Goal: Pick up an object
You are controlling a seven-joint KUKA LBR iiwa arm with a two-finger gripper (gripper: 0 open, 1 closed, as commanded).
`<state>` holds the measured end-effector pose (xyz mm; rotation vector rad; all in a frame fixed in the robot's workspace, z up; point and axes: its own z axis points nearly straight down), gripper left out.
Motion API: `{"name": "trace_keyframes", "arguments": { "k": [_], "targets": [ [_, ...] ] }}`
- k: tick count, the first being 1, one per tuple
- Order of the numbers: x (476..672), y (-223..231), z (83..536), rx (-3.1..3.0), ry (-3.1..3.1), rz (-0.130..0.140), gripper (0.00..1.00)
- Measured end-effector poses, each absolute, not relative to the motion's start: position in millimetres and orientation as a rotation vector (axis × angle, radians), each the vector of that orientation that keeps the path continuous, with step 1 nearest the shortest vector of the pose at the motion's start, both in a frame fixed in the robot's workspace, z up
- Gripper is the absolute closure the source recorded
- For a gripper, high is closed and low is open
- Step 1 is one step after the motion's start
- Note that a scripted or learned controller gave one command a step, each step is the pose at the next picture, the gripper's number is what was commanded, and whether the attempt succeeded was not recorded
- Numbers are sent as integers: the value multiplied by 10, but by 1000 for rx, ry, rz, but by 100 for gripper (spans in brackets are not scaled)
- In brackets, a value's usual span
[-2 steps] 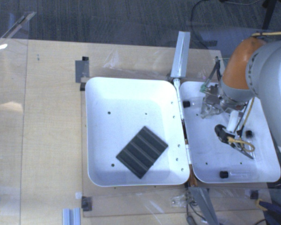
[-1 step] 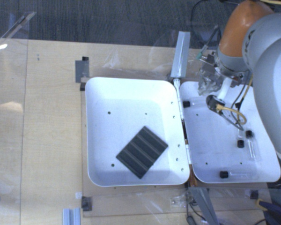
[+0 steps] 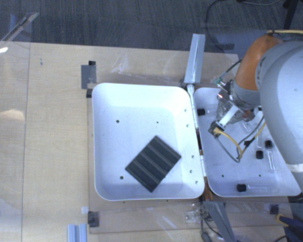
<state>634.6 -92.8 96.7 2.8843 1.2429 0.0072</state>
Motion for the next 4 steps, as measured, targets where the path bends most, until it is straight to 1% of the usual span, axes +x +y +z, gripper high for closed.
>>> {"name": "trace_keyframes", "arguments": {
  "k": [1,2,3,4],
  "targets": [
    [6633,-137,1864,2969,1024,8,100],
    [6589,198,2447,3019,869,8,100],
    [6590,737,2278,3125,341,9,100],
    [6443,782,2148,3128,316,7,100]
  ]
}}
